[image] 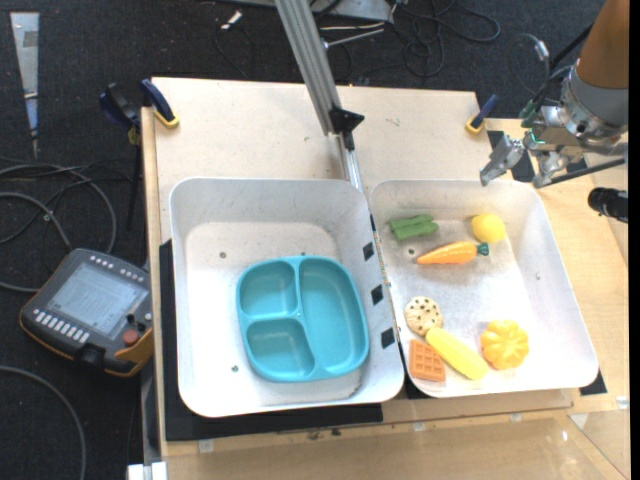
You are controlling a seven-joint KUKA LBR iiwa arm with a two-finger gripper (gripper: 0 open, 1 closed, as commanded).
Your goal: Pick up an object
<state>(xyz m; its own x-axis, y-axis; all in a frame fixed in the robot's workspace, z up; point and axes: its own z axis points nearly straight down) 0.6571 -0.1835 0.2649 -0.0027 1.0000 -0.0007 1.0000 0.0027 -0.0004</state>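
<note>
1. The hand (512,160) hangs above the far right corner of the right bin (560,298), just outside its rim – raised and off to the side, probably so it stays clear of the toys. Its fingers look spread apart with nothing between them, though they are small and a little blurred

2. Anything in the right bin could serve as the object to pick up. Nearest, just below and slightly left of the hand, sits a lemon (488,228); touching or almost touching it lies a carrot (448,254), pointing away to the left

3. Further left of the hand is a green vegetable (413,227), close to the wall shared with the other bin

4. Well below the hand, toward the near rim, the rest cluster together: a cookie (423,314), a waffle (427,359), a yellow corn-like piece (457,353) leaning against the waffle, and an orange pumpkin-shaped toy (504,343)

5. Far left of the hand, the left bin (200,268) holds a blue divided tray (300,318) – flat and wide, a poor fit for two fingers

6. My judgement: the lemon is the shortest reach, but it is round and may roll; the carrot offers a narrower body to close on
</note>
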